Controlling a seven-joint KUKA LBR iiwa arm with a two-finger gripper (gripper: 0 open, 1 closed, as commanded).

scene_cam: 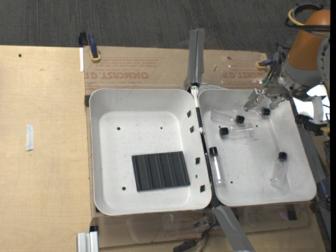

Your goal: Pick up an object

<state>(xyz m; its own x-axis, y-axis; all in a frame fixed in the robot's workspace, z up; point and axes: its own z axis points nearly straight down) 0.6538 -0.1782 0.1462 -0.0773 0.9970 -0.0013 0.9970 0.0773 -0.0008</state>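
Several clear vials with black caps lie in the right bin [294, 193]. One vial [216, 167] lies along the bin's left wall. Another vial [279, 173] rests near the right wall. Two more, a vial [240, 133] and a vial [227, 115], lie close together at the back. My gripper [256, 105] hangs over the back of the right bin, just right of those two vials. Its fingers are open and nothing sits between them.
The left bin [105, 140] holds a black ribbed tray [160, 170]. A grey divider post [196, 56] rises between the bins at the back. Cardboard [131, 70] lies behind the bins, with a blue-and-yellow clamp [92, 49] on its far left corner.
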